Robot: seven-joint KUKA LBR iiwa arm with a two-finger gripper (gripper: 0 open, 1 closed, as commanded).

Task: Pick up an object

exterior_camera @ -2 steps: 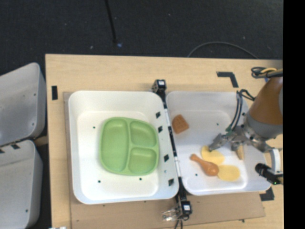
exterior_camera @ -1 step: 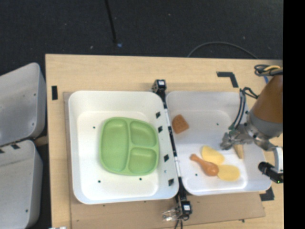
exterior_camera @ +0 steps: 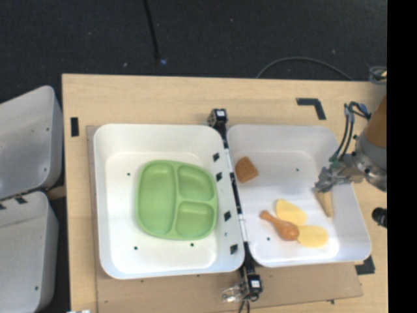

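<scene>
No brand, label or legible writing is being shown on any item. Two shallow white bins of smooth, glossy plastic with rounded corners are being displayed side by side on a pale wooden bench (exterior_camera: 163,96). The left bin (exterior_camera: 117,240) is being occupied by a green divided plate (exterior_camera: 176,199), matte, rounded-rectangular, with three moulded compartments, lying flat near the bin's middle. The right bin (exterior_camera: 287,142) is being occupied by five small toy-food pieces: a brown, squarish cookie-like piece (exterior_camera: 245,169) near the bin's left wall; an orange-brown drumstick-shaped piece (exterior_camera: 281,225) lying aslant at the lower middle; a yellow rounded piece (exterior_camera: 290,211) just above it, touching or nearly so; a second yellow oval piece (exterior_camera: 313,236) just to the drumstick's right; and a tan, narrow wedge-shaped piece (exterior_camera: 325,204) near the right wall. The gripper (exterior_camera: 328,180), grey metal, is being held over the right bin's right side, directly above the tan wedge; how far the claw is parted, and whether anything is being gripped, cannot be told. Small black clips are being seen along the seam between the bins.
</scene>
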